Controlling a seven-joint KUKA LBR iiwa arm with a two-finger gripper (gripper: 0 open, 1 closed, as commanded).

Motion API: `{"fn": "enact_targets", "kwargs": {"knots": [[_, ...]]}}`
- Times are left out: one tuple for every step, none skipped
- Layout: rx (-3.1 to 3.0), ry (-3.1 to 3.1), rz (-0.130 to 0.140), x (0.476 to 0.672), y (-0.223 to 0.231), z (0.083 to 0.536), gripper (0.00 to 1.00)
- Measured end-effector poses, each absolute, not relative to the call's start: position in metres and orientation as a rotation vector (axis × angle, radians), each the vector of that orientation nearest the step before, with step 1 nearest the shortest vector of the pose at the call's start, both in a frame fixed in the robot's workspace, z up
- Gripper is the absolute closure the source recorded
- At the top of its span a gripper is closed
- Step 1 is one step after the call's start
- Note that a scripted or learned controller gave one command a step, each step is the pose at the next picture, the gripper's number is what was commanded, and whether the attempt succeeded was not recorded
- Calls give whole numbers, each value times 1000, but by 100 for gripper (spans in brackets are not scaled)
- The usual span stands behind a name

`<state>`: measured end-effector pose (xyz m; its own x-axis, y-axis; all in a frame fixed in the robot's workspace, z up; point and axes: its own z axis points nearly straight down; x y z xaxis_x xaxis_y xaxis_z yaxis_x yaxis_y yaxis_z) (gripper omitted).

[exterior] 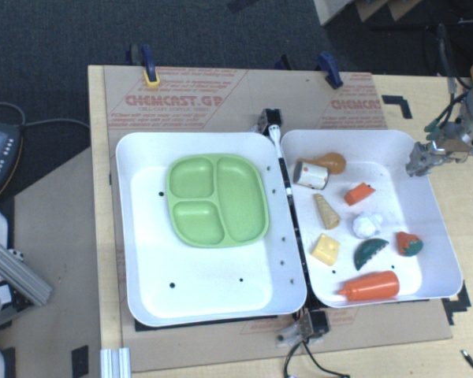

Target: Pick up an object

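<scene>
Where my pincer (420, 164) hangs over the far right rim of the right bin (441, 235), everything I might lift lies to its left and nearer the camera. That bin holds the loose pieces: a tan pear-like shape (329, 162) touching a small white cylinder (310, 175), both well to my left; a small orange-red block (359, 194) nearer; a pale wedge (325, 210) like a slice of bread; a lumpy white piece (366, 226); a yellow cheese-like square (326, 249); a dark green crescent (370, 251); a red strawberry-like fruit with a green top (409, 244) almost straight below me in the view; and a long orange carrot-like piece (370, 287) against the near wall. They look like smooth moulded plastic. The left bin (142, 250) — far off to my left — holds a pale green tray (217, 199) with three compartments and rounded corners. Both bins are shallow, glossy white, sitting on a brown board (213, 93) printed with red lettering. My arm comes in from the right edge, the wrist pointing down at the rim. I cannot tell how wide my pincer stands, and nothing shows gripped in it.
</scene>
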<state>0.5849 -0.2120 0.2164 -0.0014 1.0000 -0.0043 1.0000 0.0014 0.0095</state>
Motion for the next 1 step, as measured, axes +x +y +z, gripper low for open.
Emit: {"fn": "enact_targets", "kwargs": {"knots": [[2217,2220,2,586,-212,226,100]]}}
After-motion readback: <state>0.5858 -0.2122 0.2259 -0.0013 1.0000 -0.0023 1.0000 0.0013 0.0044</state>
